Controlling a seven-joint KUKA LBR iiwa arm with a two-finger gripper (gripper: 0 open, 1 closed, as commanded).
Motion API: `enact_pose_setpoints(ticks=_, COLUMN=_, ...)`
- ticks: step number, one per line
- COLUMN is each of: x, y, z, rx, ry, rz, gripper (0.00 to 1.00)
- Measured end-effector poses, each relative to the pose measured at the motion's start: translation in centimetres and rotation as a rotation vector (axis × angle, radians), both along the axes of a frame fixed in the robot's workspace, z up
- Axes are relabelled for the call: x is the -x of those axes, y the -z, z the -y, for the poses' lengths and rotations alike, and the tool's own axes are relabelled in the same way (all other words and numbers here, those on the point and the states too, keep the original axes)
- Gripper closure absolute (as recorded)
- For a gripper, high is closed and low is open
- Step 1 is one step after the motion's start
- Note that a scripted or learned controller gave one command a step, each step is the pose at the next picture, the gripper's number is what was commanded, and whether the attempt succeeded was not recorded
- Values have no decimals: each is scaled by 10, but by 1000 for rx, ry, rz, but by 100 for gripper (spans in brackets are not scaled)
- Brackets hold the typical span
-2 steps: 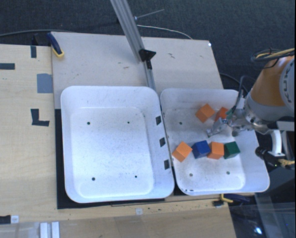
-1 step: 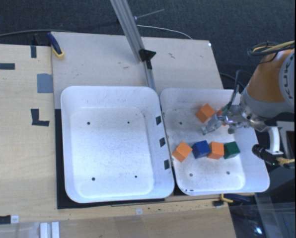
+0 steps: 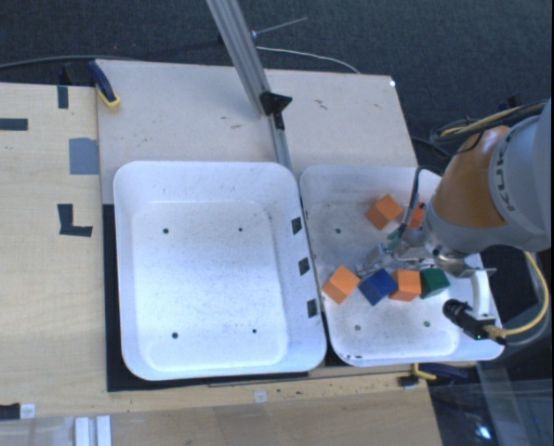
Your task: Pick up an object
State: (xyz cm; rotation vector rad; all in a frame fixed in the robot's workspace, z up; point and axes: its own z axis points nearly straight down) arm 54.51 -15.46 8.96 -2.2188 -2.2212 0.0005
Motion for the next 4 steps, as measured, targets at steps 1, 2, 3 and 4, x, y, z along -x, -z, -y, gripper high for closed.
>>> enact_pose_setpoints(ticks=1, x=22, y=-4, z=-51, rx=22, ry=7, rz=13, gripper=0)
enact_pose_setpoints(ticks=2, x=22, y=-14, z=-49, rx=19, ry=10, rz=9, gripper=100)
enact_pose_setpoints(ticks=3, x=-7, y=-107, z=-108, rx=0, ry=-6, rz=8, gripper=100)
enact_pose_setpoints(ticks=4, x=46, y=-102, z=-180, rx=-2, ry=-7, rz=-6, gripper=100)
